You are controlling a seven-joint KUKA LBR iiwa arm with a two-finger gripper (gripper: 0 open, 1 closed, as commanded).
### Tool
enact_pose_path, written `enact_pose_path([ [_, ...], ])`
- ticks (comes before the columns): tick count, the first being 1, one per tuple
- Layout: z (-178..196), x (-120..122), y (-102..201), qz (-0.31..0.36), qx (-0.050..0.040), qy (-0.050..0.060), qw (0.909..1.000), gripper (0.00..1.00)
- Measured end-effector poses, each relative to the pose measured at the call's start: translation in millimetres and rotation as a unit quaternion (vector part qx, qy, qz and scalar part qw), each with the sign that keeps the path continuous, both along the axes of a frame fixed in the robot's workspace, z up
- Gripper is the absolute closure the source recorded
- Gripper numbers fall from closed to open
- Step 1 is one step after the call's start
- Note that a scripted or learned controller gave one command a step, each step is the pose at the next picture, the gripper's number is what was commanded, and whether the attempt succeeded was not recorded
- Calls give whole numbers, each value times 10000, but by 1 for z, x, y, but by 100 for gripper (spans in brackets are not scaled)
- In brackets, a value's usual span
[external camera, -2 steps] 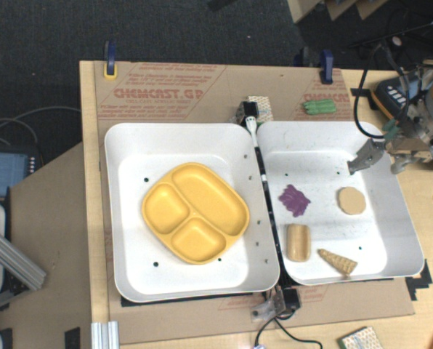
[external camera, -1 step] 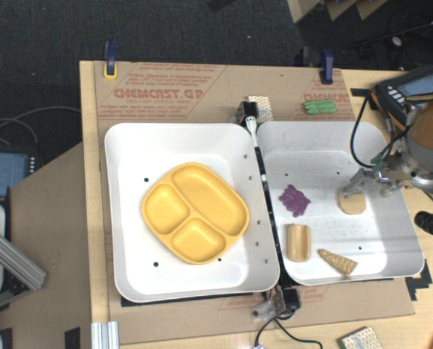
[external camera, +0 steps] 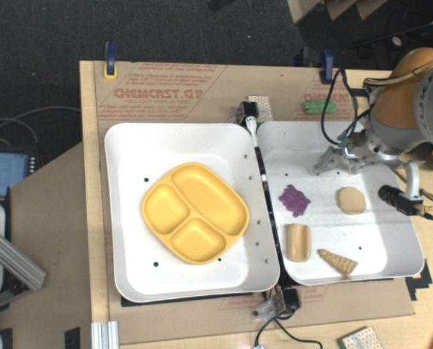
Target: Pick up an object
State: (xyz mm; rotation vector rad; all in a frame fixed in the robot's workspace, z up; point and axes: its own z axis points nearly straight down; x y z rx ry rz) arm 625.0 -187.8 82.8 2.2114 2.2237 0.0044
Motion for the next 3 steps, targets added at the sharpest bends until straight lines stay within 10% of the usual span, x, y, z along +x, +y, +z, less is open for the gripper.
enact_pose_path([
  [1, 105, -70, -40, -55, -10, 9, 10000, 0],
  [2, -2, 17, -28, 7, 71, 23, 10000, 0],
  [3, 1, -64, 53, -6, 41, 68, 10000, 0],
])
